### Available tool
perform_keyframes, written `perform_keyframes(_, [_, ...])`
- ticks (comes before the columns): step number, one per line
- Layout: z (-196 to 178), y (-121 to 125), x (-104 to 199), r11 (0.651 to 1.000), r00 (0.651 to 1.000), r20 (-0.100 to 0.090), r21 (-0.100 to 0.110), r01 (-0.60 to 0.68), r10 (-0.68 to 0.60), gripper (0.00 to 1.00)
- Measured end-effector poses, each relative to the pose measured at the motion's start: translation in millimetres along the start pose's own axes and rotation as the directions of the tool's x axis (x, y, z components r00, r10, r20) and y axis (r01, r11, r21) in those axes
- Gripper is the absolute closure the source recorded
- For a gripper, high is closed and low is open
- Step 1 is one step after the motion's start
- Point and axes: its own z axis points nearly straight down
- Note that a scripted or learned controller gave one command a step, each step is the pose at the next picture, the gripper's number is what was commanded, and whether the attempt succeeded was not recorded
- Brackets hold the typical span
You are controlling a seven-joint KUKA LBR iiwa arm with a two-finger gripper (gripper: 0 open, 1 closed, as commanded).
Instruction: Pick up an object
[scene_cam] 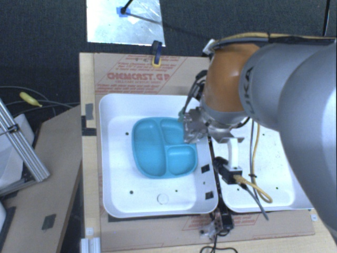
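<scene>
A blue divided plate [160, 147] with three compartments lies in the middle of the left white bin [118, 194]. My gripper [190, 130] hangs over the plate's right edge, near the wall between the two bins. The grey arm with its orange band [229, 78] comes in from the right and covers the gripper's upper part. Whether anything sits between the fingers is not visible.
The right white bin [274, 194] lies under the arm, with cables [253, 186] trailing across it. A cardboard sheet [137, 70] lies behind the bins. A shiny metal sheet [126, 15] sits at the back. An aluminium frame [21, 146] stands at the left.
</scene>
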Motion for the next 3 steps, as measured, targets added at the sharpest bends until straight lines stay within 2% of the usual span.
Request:
perform_keyframes(1, [-101,-32,68,1.0,1.0,-0.004,-0.006,0.008,-0.008,1.0])
perform_keyframes(2, [-147,-64,60,1.0,1.0,-0.001,-0.002,0.001,-0.001,1.0])
perform_keyframes(3, [-350,-24,70,1.0,1.0,-0.005,-0.017,0.002,-0.002,1.0])
